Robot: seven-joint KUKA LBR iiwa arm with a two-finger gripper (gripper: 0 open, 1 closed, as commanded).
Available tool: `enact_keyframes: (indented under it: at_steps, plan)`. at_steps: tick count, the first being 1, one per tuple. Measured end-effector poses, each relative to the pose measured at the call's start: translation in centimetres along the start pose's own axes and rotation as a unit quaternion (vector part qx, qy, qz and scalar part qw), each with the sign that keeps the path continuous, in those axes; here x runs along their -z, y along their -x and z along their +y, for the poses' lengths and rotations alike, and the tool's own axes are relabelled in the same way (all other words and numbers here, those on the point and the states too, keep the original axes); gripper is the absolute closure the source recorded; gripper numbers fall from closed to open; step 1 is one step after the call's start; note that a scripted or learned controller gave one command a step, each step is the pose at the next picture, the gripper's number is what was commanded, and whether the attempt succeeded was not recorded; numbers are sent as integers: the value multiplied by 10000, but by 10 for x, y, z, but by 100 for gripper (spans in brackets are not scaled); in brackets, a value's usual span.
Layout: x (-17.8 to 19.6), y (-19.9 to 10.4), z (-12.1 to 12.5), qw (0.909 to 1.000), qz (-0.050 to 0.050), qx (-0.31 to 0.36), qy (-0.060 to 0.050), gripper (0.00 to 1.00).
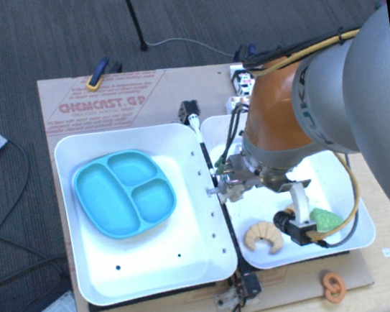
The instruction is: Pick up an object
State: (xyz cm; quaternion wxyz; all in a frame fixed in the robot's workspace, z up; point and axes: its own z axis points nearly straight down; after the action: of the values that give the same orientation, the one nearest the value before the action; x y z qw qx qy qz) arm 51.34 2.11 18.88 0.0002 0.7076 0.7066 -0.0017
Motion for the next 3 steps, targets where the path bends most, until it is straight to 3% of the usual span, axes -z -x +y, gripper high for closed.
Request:
enact_keyframes:
  at_steps: [1, 2, 3]
  plan:
    - [-5, -3, -30, 10000, 10, 7, -4, 100]
    - [-5, 58, -30, 10000, 4, -2, 0, 100]
    - [-5, 57, -30, 10000, 10, 4, 0, 0]
